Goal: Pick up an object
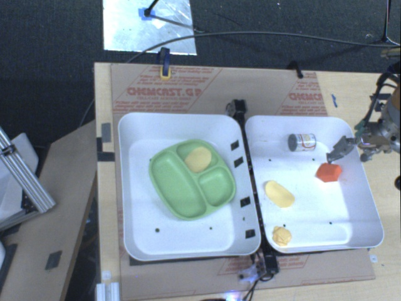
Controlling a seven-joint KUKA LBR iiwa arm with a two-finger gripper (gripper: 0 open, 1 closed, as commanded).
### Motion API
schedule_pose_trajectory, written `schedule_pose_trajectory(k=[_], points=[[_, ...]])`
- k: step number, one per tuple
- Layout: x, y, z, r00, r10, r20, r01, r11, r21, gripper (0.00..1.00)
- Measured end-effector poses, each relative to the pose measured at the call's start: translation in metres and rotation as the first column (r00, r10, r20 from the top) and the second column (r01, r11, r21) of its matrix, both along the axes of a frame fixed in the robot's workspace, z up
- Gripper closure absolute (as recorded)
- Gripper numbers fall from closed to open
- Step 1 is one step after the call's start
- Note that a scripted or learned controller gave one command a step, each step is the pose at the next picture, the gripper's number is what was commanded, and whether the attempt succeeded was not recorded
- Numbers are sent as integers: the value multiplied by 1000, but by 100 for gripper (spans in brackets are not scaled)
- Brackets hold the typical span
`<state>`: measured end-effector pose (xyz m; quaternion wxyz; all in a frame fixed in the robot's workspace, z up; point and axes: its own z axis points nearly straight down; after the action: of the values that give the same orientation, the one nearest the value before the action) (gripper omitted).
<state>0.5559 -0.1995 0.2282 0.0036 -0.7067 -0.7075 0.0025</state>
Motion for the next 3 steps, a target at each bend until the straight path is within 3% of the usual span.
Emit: schedule_pose_trajectory(k=[1, 3], points=[[2, 0, 6, 1000, 3, 10, -3, 1000, -2, 0], [11, 6, -116, 1000, 0, 7, 0, 1000, -2, 0]])
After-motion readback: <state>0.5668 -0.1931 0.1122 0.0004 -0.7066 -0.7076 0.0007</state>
